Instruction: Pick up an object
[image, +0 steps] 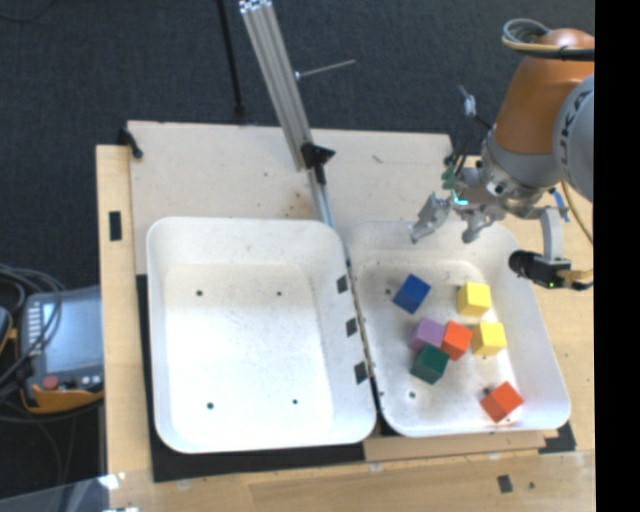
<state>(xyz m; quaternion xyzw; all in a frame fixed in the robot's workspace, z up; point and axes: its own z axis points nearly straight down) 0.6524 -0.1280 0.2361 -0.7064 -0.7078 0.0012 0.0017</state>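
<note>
Gripper (449, 226) hovering over the right bin's (548, 345) far edge, fingers spread, holding nothing; blue cube (411, 293) lying just below, seemingly light, rigid; flat opposite faces offering grip.

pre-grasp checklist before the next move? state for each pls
1. Gripper open, nothing between its fingers: ok.
2. Blocks inside the right bin: ok.
3. Gripper over a block: not ok, it hangs above the bin's far edge.
4. Blue block stands apart, nearest target: ok.
5. Purple block, green block and orange block clustered, touching: not ok for a clean grasp.
6. Gripper height above bin: cannot tell.
</note>
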